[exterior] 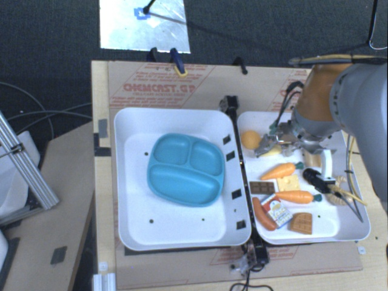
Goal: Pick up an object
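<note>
**Arm over R bin, blue plate alone in L bin**

Landmark = blue divided plate.

Far left of plate: slanted aluminium frame and black cables on dark carpet. A pale wooden bench top runs btwn that and the plate.

Above-left of plate, beyond the bench: shiny silver sheet flat on the carpet, w/ a bit of blue tape.

Under and around plate: brown cardboard w/ red print, then the left bin. Plate sits approx. mid-bin, flat.

Right of plate, across the divider: right bin.
- Yellow-orange ball is nearest the plate, level w/ its top edge.
- Gripper is just right of the ball and close to it. Can't tell how far open it is, or whether it grips anything.
- Lower right of plate: chocolate bar, upper carrot, lower carrot, red sausage, brown waffle. All lie loose on the bin floor, bunched together.

Furthest right of plate: grey arm w/ orange band.
</note>
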Controlling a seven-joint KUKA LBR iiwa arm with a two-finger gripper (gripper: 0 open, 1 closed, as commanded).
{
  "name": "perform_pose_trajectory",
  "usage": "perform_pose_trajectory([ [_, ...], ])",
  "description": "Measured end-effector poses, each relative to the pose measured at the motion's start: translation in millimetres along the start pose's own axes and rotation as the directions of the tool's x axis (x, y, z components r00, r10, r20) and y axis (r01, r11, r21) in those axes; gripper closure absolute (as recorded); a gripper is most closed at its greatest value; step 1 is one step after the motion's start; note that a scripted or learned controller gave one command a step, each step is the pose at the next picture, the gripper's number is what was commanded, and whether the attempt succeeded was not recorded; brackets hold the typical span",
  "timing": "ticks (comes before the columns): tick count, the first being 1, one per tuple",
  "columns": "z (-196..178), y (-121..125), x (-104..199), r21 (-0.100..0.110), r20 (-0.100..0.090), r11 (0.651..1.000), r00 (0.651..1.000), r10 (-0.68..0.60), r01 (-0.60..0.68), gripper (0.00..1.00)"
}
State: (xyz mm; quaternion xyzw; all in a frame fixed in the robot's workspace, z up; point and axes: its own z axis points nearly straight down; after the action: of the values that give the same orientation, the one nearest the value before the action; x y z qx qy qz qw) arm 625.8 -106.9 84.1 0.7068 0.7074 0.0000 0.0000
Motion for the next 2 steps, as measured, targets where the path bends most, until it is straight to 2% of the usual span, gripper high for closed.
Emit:
perform_pose_trajectory([
  [1,-12,1,0,-0.003,0.000,1.000,1.000,0.000,0.000,1.00],
  [2,-75,8,2,-0.008,0.001,1.000,1.000,-0.003,0.003,1.00],
])
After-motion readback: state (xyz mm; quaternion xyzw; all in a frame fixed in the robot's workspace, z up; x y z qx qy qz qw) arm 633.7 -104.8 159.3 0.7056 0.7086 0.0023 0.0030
